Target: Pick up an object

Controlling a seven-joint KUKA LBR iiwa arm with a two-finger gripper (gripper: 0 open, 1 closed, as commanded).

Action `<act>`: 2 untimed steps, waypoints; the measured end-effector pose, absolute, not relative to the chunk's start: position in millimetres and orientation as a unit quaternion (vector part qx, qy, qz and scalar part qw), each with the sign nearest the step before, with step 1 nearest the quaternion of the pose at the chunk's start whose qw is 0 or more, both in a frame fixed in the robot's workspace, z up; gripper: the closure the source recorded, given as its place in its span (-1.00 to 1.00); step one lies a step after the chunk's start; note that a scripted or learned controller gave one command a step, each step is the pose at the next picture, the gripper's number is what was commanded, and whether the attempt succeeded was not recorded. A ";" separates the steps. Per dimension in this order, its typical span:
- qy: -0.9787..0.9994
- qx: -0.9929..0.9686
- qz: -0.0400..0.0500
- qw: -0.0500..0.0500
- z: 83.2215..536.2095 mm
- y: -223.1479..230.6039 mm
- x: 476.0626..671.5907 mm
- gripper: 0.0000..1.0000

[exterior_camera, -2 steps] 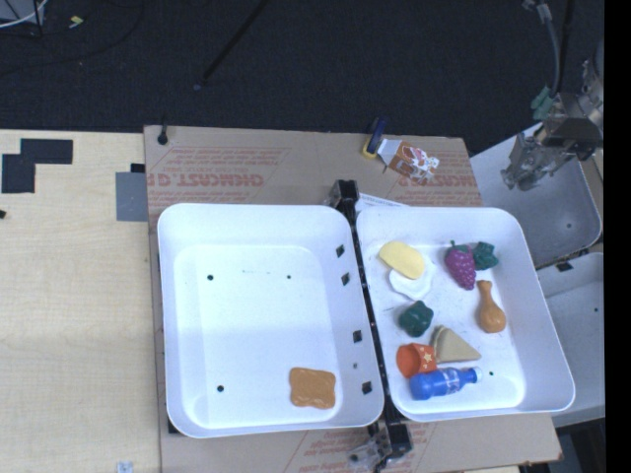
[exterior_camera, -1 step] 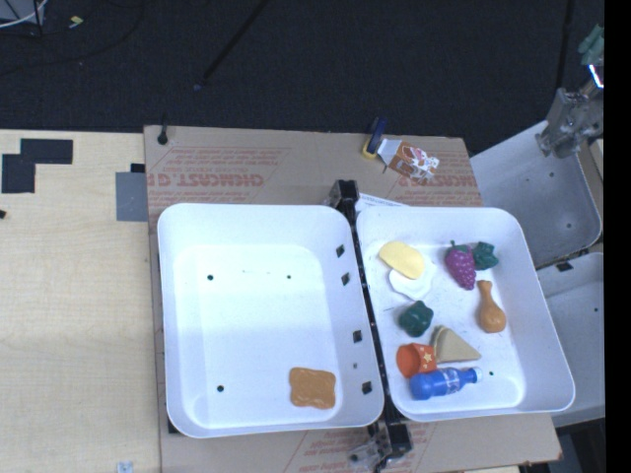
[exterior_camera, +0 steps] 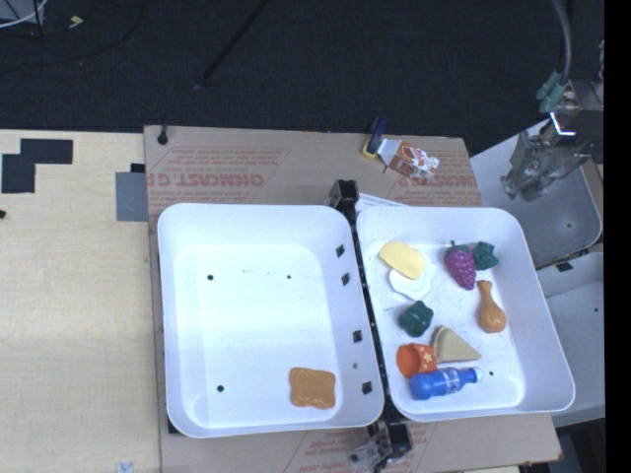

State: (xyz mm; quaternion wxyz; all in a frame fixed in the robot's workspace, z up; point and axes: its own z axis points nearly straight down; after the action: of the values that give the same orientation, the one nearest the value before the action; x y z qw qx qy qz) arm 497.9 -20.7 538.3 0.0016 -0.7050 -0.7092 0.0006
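My gripper point(exterior_camera: 532, 170) hangs off the right bin's point(exterior_camera: 537, 264) far corner, its state impossible to tell, parked clear so the toy food clustered inside, purple grapes point(exterior_camera: 460, 265) nearest, stays reachable.

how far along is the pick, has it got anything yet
Nothing looks picked. The claw is up at the right, outside the bins, with no item seen in it. In the right bin the grapes, bottle and drumstick all lie untouched; a toast sits in the left bin. The whole reach, grasp and lift remain.
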 end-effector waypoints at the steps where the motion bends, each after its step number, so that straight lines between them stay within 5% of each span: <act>1: -0.709 -0.705 0.000 -0.001 536.4 15.7 608.3 1.00; 2: -0.710 -0.704 0.002 0.003 522.4 74.9 534.3 1.00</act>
State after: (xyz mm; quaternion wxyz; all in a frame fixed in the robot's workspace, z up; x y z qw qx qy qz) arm 534.3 74.9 522.4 0.0026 -0.7043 -0.7099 0.0017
